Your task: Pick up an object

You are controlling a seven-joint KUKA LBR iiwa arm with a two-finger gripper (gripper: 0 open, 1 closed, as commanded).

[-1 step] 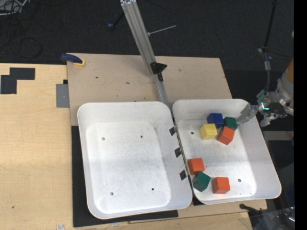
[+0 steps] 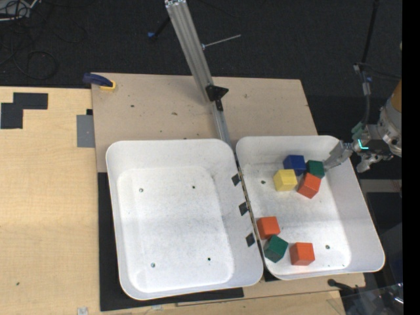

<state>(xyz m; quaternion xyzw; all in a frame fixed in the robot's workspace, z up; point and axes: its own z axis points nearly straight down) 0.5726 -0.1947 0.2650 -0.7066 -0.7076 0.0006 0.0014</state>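
The right bin (image 2: 341, 235) holds several small cubes. Near its far end a blue cube (image 2: 294, 163), a yellow cube (image 2: 285, 179), a green cube (image 2: 315, 168) and an orange-red cube (image 2: 308, 185) sit bunched together. Toward the near end lie an orange cube (image 2: 268, 227), a dark green cube (image 2: 276, 248) and another orange cube (image 2: 302, 253). My gripper (image 2: 351, 159) hovers at the bin's far right rim, just right of the green cube. Its fingers (image 2: 338, 155) are spread open, with nothing between them.
The left bin (image 2: 131, 169) lies beside the right one, their rims meeting at a row of black clips (image 2: 243, 207). A slanted aluminium bar (image 2: 197, 64) rises behind the bins. A wooden board (image 2: 197, 107) lies beneath them.
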